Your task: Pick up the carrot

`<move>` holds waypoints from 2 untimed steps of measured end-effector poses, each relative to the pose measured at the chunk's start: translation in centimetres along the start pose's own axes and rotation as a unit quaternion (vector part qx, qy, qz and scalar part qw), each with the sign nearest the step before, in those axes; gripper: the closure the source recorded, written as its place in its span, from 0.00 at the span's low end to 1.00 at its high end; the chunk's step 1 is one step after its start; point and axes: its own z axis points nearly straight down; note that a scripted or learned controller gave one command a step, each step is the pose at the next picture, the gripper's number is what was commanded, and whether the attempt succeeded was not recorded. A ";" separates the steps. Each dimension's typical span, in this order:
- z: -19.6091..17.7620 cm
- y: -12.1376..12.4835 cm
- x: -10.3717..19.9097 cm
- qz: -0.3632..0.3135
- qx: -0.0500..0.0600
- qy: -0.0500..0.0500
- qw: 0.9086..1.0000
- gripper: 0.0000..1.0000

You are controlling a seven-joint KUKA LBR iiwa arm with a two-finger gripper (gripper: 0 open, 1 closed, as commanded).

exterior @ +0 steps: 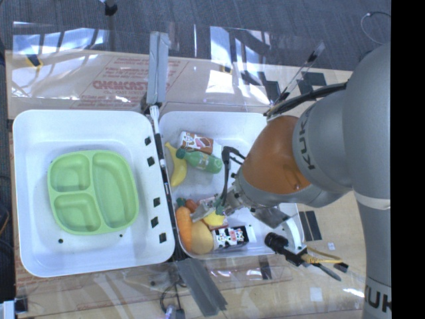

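The carrot (182, 222) is an orange tapered piece lying along the left wall of the right bin (262, 121), near its front corner. A yellow-orange fruit (203, 239) rests against its right side. My gripper (223, 206) comes down from the grey and orange arm into the front half of the right bin. It is just right of the carrot's upper end and over a small yellow piece (214, 219) and a red piece (192, 205). Nothing of the carrot shows in the gripper.
In the right bin also lie a banana (178, 169), a green bottle (201, 161), a brown carton (196, 141) and a black-and-white carton (232, 236). The left bin (26, 178) holds a green divided plate (93, 191). A divider (157, 171) separates the bins.
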 end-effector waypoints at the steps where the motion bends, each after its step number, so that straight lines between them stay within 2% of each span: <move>1: 0.5 5.3 -2.2 -0.006 0.009 0.007 1.000 0.00; 2: 0.1 0.3 -0.3 0.023 0.000 0.003 1.000 0.00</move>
